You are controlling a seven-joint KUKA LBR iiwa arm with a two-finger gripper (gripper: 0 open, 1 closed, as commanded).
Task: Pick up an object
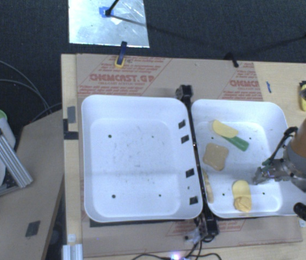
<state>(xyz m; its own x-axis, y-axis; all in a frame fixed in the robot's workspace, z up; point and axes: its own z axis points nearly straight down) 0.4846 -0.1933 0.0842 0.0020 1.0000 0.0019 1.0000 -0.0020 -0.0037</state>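
A robotics lab: white bins [136, 104] on a cardboard-covered bench [207, 72], aluminium framing [1, 145], loose cables [12, 80].

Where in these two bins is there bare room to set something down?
The left bin has bare floor from wall to wall. The right bin is crowded: yellow-and-green piece, tan square, yellow lump, gripper. Small free patches remain along its far wall and at its near right corner.
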